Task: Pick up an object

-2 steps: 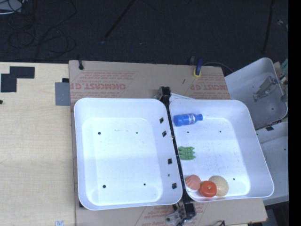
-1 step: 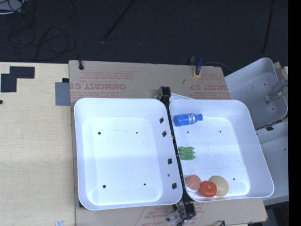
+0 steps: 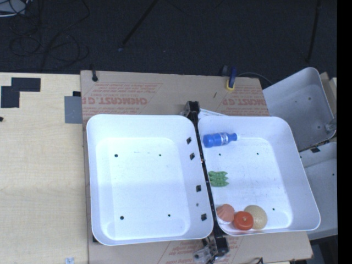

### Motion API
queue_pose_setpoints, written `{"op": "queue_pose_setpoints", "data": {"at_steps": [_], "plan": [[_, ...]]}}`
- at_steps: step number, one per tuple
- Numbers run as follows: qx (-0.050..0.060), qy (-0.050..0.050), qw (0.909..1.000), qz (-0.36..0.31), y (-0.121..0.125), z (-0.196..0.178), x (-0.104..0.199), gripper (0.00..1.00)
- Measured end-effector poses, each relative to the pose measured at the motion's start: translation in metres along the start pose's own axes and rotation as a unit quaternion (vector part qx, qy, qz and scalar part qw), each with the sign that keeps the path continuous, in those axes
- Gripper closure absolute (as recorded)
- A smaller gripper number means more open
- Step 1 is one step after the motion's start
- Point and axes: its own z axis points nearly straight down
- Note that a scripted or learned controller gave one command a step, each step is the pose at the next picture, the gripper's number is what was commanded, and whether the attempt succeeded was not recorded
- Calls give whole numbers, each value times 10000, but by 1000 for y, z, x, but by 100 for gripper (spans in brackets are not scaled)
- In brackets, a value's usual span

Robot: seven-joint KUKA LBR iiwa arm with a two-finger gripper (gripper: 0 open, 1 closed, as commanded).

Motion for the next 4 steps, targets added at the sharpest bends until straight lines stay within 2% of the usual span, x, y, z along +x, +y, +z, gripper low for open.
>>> {"op": "queue_pose_setpoints", "data": {"at_steps": [1,2,3,4], "plan": [[4,1,10000,-7,-22,-14,1,0],[28,6,10000,-12,-21,13,1,0],[57,21,10000,-16,0,96,2,0],[1,-2,10000,2,-22,61,0,0]]}}
